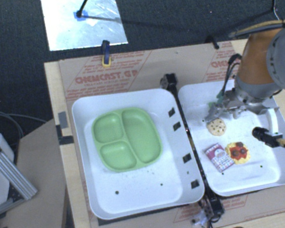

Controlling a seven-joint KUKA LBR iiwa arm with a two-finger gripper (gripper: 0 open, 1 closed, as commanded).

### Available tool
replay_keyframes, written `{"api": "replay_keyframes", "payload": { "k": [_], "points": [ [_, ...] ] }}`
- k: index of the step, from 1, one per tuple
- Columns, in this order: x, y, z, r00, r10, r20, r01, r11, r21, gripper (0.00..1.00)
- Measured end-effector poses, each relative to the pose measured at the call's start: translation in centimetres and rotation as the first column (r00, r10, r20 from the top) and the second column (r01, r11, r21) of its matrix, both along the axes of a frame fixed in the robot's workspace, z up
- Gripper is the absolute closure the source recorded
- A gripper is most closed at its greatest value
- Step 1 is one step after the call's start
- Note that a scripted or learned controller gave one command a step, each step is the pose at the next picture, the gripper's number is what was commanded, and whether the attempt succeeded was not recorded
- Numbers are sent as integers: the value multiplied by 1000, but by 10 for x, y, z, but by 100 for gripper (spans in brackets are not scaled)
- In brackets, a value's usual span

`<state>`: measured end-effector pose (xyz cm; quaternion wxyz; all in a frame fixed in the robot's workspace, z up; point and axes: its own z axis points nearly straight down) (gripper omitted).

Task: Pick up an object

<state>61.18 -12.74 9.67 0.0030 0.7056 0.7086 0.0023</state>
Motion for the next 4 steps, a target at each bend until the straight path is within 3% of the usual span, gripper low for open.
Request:
{"api": "replay_keyframes", "payload": {
  "k": [1, 2, 3, 4],
  "points": [
    [-8, -13, -10, 1000, -4, -2, 4, 1000, 2, 0],
    [32, -5, -11, 1000, 1, -3, -1, 1000, 1, 0],
    [-11, 17, -13, 1000, -3, -10, 3, 1000, 2, 0],
    [-7, 16, 0, 1000, -2, 0, 2, 1000, 0, 100]
  ]
}}
